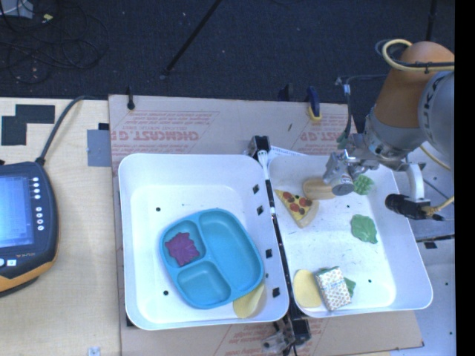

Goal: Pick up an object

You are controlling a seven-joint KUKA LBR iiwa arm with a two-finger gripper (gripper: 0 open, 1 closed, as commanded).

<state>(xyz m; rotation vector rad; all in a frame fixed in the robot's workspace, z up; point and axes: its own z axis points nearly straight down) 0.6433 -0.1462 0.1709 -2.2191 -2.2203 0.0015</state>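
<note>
My gripper (343, 178) hangs over the back of the right bin (401, 273), reaching in from the right under the orange band. Directly below and beside it lie a tan flat piece (318, 190) and a green broccoli-like toy (363, 185). A pizza slice toy (297, 206) lies just left of them. Further forward rest a green leaf toy (364, 228), a yellow piece (305, 288) and a patterned box (334, 288) in the near corner. I cannot make out the fingers from this angle.
The left bin (141, 191) holds a blue divided tray (215, 258) with a purple item (182, 248) in one compartment, and a yellow piece (251, 301) at the near edge. A teach pendant (22, 221) lies on the bench at far left.
</note>
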